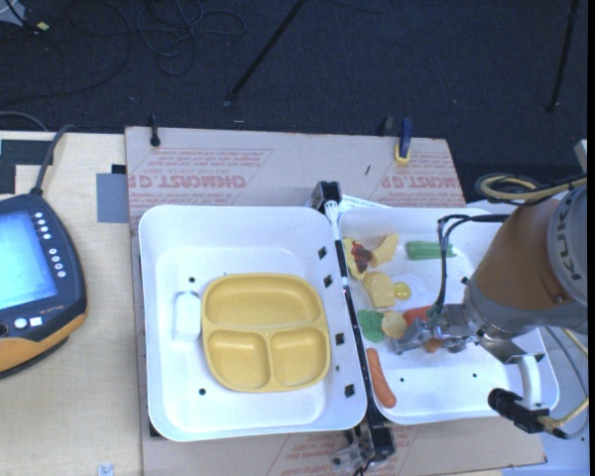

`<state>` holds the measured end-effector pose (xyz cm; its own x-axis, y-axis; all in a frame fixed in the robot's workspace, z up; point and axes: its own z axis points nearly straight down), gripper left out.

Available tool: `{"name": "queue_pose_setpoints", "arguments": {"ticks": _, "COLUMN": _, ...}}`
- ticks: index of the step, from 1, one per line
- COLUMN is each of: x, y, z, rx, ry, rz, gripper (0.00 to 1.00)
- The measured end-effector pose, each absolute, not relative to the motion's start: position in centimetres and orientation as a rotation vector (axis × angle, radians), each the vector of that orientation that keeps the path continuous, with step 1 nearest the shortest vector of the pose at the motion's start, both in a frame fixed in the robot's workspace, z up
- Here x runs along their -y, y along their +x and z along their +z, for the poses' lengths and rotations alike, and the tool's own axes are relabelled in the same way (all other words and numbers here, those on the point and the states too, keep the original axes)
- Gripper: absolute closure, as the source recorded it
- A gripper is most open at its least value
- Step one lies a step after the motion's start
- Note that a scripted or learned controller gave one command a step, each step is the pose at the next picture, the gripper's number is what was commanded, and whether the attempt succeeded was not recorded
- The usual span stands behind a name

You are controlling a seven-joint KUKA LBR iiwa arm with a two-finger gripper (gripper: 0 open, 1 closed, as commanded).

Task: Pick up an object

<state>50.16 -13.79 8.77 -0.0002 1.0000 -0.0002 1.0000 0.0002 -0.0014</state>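
The right white bin (446,405) holds several small toy foods: a yellow piece (381,288), a green piece (373,324), a long green one (425,250), a yellow and dark piece (364,254), a reddish one (416,314) and an orange sausage (381,378) at the bin's left edge. My gripper (416,337) is down among the pieces in the middle of this bin, just right of the green piece and below the reddish one. The arm's grey and orange wrist (521,276) covers the bin's right part.
The left white bin (169,365) carries a yellow divided tray (265,327) and a small white block (186,315). A tablet-like pendant (25,281) lies on the bench at far left. Cables run over the right bin's top edge.
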Motion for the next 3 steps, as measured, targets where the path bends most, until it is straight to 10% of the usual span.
{"name": "queue_pose_setpoints", "arguments": {"ticks": 1, "x": 19.1, "y": 55.4, "z": 9.0, "rx": 2.210, "ry": -2.195, "rz": -0.018, "gripper": 0.00}}
{"name": "queue_pose_setpoints", "arguments": {"ticks": 3, "x": 10.6, "y": 50.5, "z": 8.7, "rx": 2.220, "ry": -2.216, "rz": 0.002, "gripper": 0.00}}
